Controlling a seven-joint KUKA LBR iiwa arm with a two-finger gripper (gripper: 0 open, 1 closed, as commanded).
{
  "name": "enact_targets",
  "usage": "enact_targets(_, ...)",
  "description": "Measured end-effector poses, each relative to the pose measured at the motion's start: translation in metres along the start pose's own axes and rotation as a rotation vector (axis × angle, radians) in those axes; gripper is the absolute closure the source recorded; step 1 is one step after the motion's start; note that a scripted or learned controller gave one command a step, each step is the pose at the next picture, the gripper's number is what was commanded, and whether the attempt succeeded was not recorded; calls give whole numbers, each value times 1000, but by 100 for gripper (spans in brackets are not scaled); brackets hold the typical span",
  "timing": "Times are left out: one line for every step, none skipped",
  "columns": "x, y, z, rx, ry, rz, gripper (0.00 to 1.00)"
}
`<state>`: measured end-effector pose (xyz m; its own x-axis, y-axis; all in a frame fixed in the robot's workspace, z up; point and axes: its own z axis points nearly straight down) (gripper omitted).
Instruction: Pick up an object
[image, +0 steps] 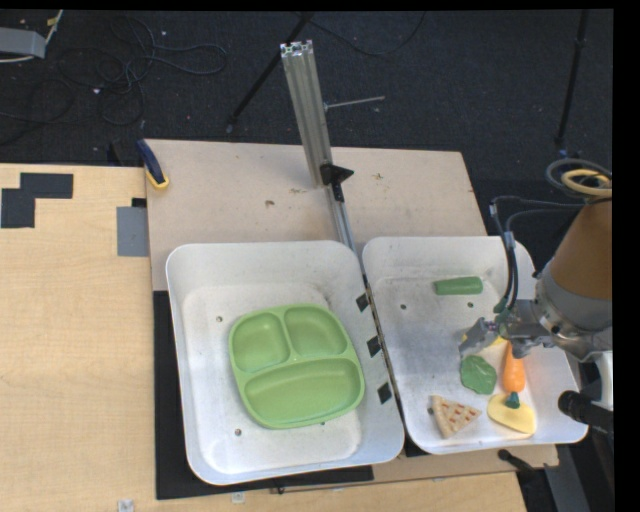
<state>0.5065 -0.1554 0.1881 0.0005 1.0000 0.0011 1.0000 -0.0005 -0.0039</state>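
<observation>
Metal fingers (487, 338) over rounded green toy (479, 375), grip unclear, smooth sectioned green plate (296, 365)

My counter (400, 190) is lying as a pale wooden board under the lamps, light falling evenly across it. At nine o'clock a lighter wood panel (70, 340) is butting against it, carrying dark grey patches (130, 230). Toward twelve o'clock the dark floor (450, 70) is stretching away, black cables (150, 50) trailing over it. An aluminium post (308, 110) is rising from the board's far side.
</observation>
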Motion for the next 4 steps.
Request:
enact_targets(11, -1, 53, 5, 2, -1, 0)
enact_targets(11, 0, 98, -3, 1, 0, 0)
enact_targets(9, 3, 84, -14, -1, 4, 100)
enact_targets(6, 1, 41, -5, -1, -1, 100)
